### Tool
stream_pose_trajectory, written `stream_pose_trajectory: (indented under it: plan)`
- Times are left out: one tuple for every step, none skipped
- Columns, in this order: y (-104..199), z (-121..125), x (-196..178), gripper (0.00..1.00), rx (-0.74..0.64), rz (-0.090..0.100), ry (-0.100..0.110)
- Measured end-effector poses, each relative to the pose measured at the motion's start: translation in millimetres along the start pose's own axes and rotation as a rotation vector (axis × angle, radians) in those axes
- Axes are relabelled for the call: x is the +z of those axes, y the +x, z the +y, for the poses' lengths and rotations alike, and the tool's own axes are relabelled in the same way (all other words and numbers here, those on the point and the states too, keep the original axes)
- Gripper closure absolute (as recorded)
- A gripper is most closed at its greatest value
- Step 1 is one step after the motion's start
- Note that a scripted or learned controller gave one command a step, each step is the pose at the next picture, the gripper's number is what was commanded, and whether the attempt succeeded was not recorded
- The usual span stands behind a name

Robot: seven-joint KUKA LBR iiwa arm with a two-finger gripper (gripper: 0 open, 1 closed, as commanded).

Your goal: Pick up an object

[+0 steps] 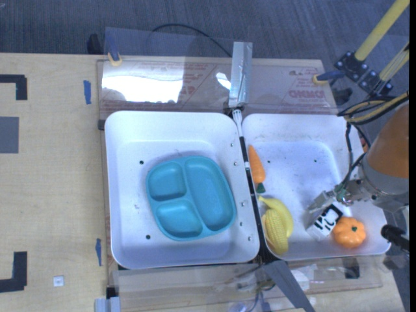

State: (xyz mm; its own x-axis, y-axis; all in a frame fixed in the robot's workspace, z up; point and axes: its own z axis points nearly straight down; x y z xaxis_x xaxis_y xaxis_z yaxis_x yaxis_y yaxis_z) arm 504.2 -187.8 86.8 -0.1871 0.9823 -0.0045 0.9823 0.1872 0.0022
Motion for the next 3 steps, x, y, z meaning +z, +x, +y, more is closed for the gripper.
stream_pose_trajectory:
  plan:
    - [1, 4, -12, 1.00, -0.002, -0.003, -0.010]
    - [-26, -28, -106, 1.00, -0.116, -0.002, -0.005]
    - [21, -7, -140, 1.00, -0.052, 0.002, -0.004]
